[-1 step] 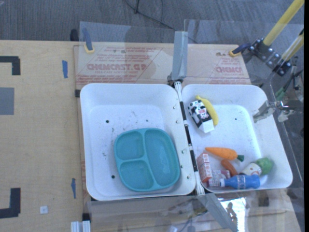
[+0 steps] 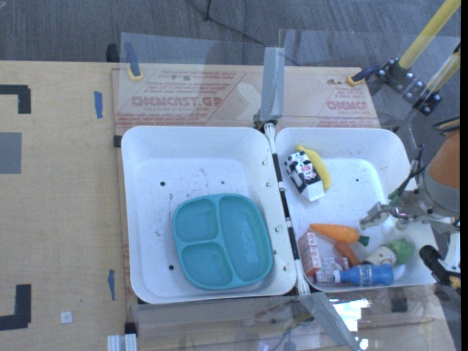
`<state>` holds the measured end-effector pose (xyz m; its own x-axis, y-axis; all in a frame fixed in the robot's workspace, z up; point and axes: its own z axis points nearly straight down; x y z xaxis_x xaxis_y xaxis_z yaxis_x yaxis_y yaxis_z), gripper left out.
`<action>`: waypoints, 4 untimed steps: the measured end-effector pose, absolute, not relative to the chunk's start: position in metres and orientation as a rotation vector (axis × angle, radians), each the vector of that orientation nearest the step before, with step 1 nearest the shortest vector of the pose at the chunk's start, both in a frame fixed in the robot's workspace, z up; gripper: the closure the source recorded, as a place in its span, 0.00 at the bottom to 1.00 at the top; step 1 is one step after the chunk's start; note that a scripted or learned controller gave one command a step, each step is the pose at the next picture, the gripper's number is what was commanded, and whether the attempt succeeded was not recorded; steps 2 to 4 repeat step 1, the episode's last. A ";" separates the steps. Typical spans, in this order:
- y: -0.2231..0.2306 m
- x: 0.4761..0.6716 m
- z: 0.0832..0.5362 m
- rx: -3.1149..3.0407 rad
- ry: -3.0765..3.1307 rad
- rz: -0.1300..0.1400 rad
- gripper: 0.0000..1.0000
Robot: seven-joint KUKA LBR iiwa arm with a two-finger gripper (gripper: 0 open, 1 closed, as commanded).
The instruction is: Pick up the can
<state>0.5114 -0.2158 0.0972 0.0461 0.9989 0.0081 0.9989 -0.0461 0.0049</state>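
The can (image 2: 310, 254), red and white, lies on its side at the front left of the right bin (image 2: 351, 146), against the divider. My gripper (image 2: 374, 216) hangs over the right half of that bin, above and to the right of the carrot (image 2: 335, 232). It is well apart from the can, and nothing shows in its grasp. The arm, with its orange band (image 2: 447, 159), comes in from the right edge.
In the right bin also lie a black-and-white cow-print carton (image 2: 303, 174), a banana (image 2: 316, 167), a blue bottle (image 2: 364, 275) and a green-and-white item (image 2: 393, 252). The left bin (image 2: 146, 152) holds a teal divided plate (image 2: 221, 240).
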 end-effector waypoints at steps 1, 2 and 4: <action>-0.204 0.588 0.088 -2.355 -2.087 -0.007 0.00; -0.204 0.588 0.088 -2.355 -2.087 -0.007 0.00; -0.204 0.588 0.088 -2.355 -2.087 -0.007 0.00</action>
